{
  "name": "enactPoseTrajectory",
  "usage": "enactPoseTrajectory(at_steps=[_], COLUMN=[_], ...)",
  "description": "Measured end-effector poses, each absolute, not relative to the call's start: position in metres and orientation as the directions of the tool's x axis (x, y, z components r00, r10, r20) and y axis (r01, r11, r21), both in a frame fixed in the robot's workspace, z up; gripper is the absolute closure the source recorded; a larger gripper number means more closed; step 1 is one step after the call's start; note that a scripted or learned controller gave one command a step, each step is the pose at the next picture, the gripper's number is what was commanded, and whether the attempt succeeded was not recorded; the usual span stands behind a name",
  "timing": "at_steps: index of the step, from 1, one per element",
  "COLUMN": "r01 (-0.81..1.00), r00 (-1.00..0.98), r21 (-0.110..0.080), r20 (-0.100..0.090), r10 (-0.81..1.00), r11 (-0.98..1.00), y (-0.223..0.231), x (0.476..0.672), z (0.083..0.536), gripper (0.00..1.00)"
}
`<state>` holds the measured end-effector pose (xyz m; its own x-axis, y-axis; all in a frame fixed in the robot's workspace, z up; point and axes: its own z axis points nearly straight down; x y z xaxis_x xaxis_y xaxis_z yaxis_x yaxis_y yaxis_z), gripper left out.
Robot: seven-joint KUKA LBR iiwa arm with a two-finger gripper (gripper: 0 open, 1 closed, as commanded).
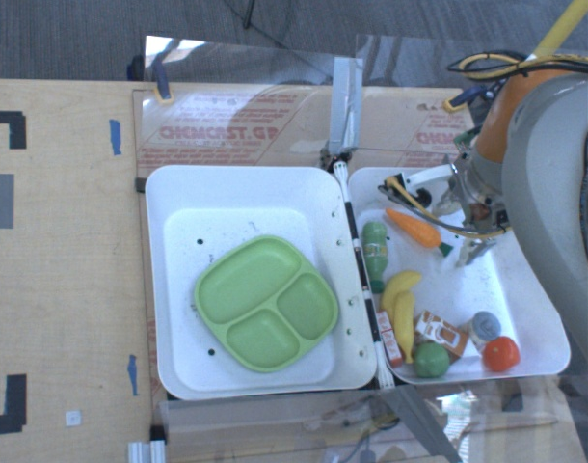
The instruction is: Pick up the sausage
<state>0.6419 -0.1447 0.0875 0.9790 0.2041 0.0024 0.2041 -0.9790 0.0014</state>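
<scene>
Start at the near end of the right bin [556,347]. There you have a tomato [501,353], a round green fruit [430,360], a small can [484,325] and an orange-brown carton [441,333] crowded together. Just left of them, a slim reddish piece lies along the bin's left wall. That is most likely the sausage [389,339], though it is too small for you to be sure. It lies touching or just beside the banana [403,307].

Further in, a green bottle [374,249] lies against the same wall and a carrot [413,227] lies slantwise across the middle. The tool [465,222] hangs over the far part of this bin, just beyond the carrot and well apart from the sausage. You cannot tell whether it is wide or narrow, and nothing shows in its grip.

So the step in hand looks like the approach, with the grasp not yet made. The next move calls for travel toward the near left corner and a descent between wall and banana, which leaves little room and could nudge the banana.

The left bin [178,210] holds a green divided plate [265,302].
</scene>
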Motion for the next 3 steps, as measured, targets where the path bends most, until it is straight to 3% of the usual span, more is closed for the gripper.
enactPoseTrajectory(at_steps=[1, 2, 3], r01=[0.204, 0.344, 0.328], r00=[0.979, 0.939, 0.945], r21=[0.001, -0.005, -0.002], r20=[0.002, -0.003, -0.001], r10=[0.204, 0.344, 0.328], r11=[-0.979, -0.939, -0.945], y=[-0.144, -0.092, -0.173], x=[0.642, 0.616, 0.651], z=[0.087, 0.091, 0.090], gripper=[0.00, 0.00, 0.00])
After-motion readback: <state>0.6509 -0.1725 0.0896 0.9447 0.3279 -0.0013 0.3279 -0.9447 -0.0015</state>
